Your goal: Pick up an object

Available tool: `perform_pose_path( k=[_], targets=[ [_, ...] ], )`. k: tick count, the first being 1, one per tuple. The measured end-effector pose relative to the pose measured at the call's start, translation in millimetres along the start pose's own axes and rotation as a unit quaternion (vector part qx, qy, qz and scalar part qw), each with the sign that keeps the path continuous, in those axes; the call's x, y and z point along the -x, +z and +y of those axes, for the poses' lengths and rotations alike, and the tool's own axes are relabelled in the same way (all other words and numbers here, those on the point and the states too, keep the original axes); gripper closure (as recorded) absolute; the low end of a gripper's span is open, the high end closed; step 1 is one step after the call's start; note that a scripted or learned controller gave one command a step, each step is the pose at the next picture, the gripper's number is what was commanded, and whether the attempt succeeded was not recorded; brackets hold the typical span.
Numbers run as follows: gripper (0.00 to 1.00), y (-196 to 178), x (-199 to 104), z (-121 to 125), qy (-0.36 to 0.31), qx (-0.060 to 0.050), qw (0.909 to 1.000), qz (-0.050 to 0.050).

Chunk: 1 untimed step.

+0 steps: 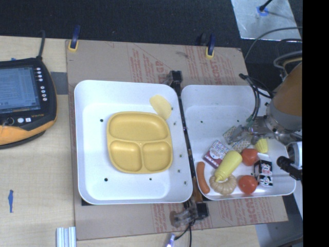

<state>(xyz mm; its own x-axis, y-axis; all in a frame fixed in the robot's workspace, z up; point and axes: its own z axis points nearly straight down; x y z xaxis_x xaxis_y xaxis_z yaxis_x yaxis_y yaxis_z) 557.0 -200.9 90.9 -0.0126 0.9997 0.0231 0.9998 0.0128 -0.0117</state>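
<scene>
Tomato (pixel 247 183) lies near the hand (pixel 259 133), whose grip state I cannot tell.

We look down from one fixed camera above the bench (pixel 31 189), tilted so the far edge sits at the top and dark floor shows beyond it. We stand far enough back to take in both white bins (pixel 92 187) whole, and the arm (pixel 288 94) enters at the right edge.
</scene>
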Motion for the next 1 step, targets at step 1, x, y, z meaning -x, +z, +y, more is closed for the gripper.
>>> perform_pose_path(
  k=[1],
  targets=[
    [0.0,-3.1,0.6,96.8,0.002,0.005,1.0,-0.004]
  ],
)
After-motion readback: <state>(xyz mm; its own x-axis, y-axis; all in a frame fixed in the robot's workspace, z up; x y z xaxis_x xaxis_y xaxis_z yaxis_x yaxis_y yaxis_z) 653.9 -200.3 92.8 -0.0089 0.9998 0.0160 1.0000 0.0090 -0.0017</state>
